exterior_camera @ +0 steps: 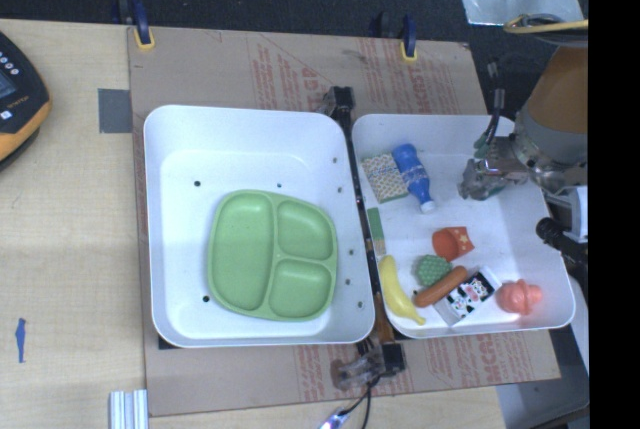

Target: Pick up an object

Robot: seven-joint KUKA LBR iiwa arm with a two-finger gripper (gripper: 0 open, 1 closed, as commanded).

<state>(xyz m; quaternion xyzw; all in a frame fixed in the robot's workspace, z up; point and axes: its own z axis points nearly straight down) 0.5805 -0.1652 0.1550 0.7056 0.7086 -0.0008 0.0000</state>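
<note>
Hovering over the right bin [520, 217], near its far right side: hand [480, 179], grip state impossible to tell. Just left of hand: blue bottle [411, 175] and patterned packet [383, 177]. Below hand, nearer the camera: orange block [453, 242], sausage [440, 285], banana [398, 292], pink toy [519, 297]. Far left of hand: green divided plate [271, 255] in the left bin [170, 217].

divided plate [272, 255] in left bin [165, 207], bottle [412, 175] in right bin [545, 247]
</note>
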